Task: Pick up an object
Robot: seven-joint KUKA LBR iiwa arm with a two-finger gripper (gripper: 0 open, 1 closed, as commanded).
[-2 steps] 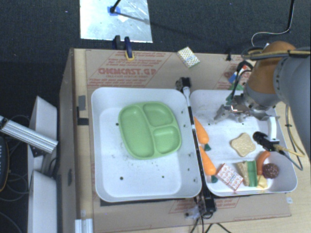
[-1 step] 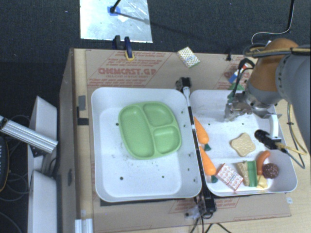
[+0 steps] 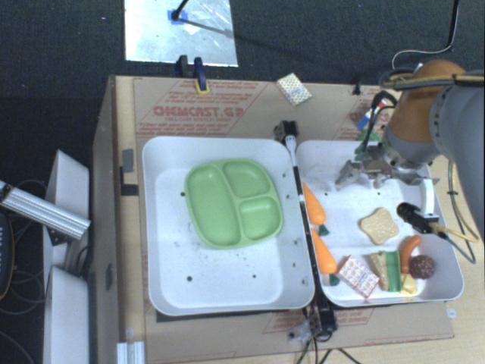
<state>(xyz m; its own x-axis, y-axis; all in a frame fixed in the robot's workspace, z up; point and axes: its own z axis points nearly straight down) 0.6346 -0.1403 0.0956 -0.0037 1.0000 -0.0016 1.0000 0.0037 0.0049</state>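
Observation:
My gripper [image 3: 362, 176] hangs over the back part of the right bin [image 3: 333, 156], its fingers spread open above bare white floor with nothing between them. Toward the front of that bin lie a slice of toast [image 3: 378, 225], two orange carrots [image 3: 314, 205] [image 3: 324, 253] along the left wall, a red-and-white box [image 3: 358, 275], a green-and-tan sandwich piece [image 3: 386, 270], a sausage [image 3: 410, 246] and a dark round ball [image 3: 422, 265]. The toast is the nearest item, a little in front of and to the right of the gripper.
The left bin [image 3: 163, 279] holds a green divided plate [image 3: 233, 203]. The grey arm with its orange band [image 3: 424, 105] comes in over the right bin's back right corner. A small patterned block [image 3: 294, 89] lies on the cardboard behind the bins.

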